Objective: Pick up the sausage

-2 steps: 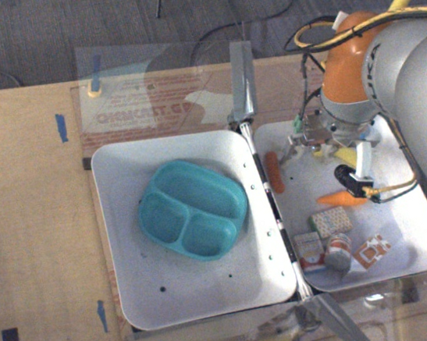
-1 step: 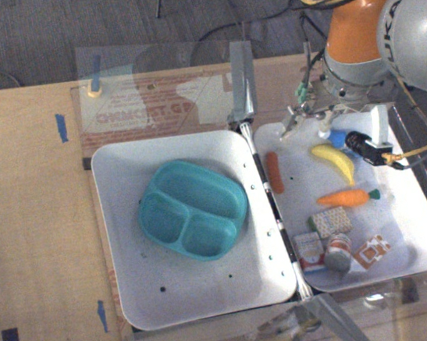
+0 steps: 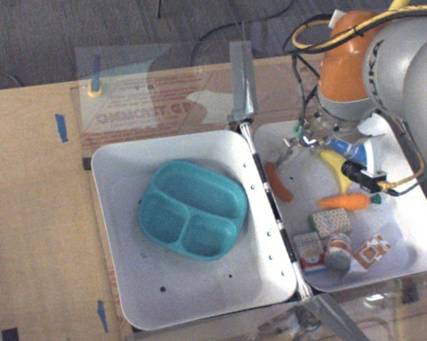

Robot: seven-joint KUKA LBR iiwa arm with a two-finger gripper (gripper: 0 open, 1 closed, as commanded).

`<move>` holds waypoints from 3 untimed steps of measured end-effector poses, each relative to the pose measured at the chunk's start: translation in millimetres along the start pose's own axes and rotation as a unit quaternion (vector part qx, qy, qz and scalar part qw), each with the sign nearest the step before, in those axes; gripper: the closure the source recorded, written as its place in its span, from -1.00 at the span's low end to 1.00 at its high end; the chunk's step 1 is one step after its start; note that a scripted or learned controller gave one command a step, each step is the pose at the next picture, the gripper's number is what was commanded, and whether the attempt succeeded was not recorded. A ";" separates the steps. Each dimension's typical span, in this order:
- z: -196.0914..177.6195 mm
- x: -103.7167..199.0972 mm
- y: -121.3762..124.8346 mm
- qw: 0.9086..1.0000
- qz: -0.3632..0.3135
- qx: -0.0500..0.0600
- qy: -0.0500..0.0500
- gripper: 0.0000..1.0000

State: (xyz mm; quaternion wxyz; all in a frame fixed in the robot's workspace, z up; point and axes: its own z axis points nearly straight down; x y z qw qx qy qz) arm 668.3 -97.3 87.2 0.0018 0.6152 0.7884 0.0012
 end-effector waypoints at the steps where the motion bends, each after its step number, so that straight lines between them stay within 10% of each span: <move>1: -1.4 11.2 -77.3 0.996 0.087 -0.001 0.000 -1.00; 2: -1.8 2.7 -130.6 1.000 0.006 -0.003 -0.001 -1.00; 3: -2.9 -44.9 -65.3 0.968 0.250 0.002 0.000 -1.00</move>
